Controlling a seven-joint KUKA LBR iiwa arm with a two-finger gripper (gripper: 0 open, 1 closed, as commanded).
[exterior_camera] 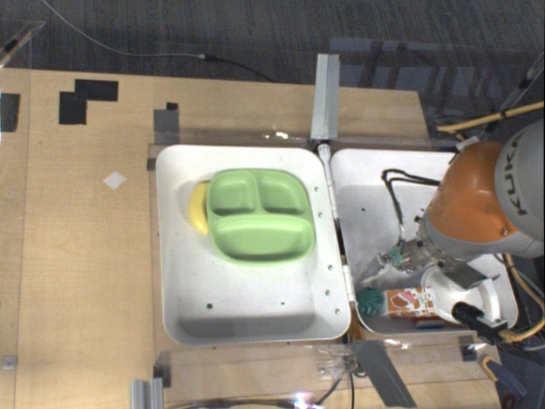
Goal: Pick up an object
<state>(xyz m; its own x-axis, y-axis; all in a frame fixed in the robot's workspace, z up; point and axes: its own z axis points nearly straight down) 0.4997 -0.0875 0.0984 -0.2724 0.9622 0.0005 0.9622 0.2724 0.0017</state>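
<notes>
Here, wooden bench (pixel 77 254) above dark carpet (pixel 213 15); end effector (pixel 393 258) state unclear.

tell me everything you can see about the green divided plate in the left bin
The green divided plastic plate lies flat, right way up, in the upper middle of the left white bin. It is a rounded rectangle with three compartments: two small ones along the far side, one wide one nearer. It looks matte and smooth. Its left edge covers part of a yellow object that peeks out beside it.

Green tray (pixel 259 215), yellow object (pixel 197 208), white bins (pixel 247 313), orange-banded arm (pixel 477 198)
</notes>
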